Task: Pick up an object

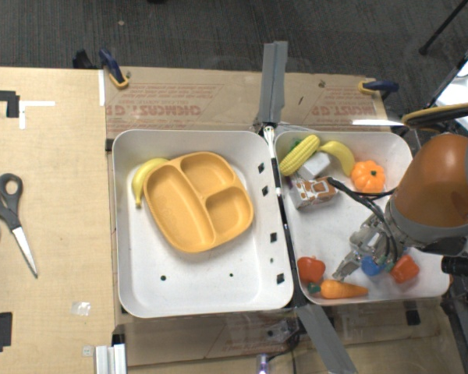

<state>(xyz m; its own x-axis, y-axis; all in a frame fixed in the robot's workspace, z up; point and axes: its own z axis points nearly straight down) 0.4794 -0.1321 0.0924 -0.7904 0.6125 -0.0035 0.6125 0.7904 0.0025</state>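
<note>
We count two white bins side by side on the bench [47,209]. The left bin [140,287] holds one yellow divided plate [199,201] with three compartments, and one banana [144,176] lying against the plate's upper left edge, partly tucked beneath it.

The right bin [335,228] holds more: one ear of corn [299,153] and a second banana [340,154] at the top, one small pumpkin [368,176], one small carton [312,191] with a white block just above it, one red pepper [311,269], one carrot [344,289] along the lower wall, one blue object [372,266] and one orange-red object [405,269].

The arm [441,181] covers the bin's right side. Its pincer [362,257] hangs low in the lower right bin, just beside the blue object and above the carrot. We cannot tell whether its fingers are spread or closed, nor whether anything sits between them; the blue object is half hidden behind them.

One pair of scissors [14,220] lies at the bench's left, partly cut off.
</note>
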